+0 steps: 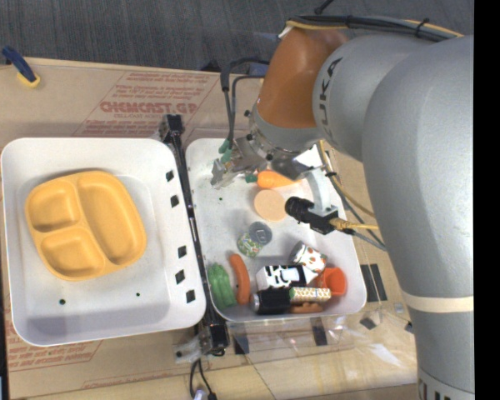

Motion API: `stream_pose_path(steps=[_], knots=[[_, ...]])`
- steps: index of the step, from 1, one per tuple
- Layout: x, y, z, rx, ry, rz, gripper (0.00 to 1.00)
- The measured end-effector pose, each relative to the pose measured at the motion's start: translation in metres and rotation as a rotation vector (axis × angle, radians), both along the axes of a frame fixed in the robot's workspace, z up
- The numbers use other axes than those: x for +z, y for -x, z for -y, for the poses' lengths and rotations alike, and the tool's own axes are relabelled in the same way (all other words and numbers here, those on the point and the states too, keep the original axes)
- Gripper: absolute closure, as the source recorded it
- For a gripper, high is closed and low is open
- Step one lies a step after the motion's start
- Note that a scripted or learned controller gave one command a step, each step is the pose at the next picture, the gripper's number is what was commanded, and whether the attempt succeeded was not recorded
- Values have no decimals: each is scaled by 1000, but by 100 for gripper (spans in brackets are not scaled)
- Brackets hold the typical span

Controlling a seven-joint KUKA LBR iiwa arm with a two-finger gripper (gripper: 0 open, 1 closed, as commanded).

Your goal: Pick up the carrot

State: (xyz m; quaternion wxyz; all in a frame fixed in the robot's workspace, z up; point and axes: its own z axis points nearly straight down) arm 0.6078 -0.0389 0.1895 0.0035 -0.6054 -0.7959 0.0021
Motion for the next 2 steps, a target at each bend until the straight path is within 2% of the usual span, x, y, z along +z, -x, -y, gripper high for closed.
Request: stream_pose_path(steps=[1,2], knots=[[2,-10,-67,125,-1,9,100],[-5,-5,-144,154,-2,7,100]])
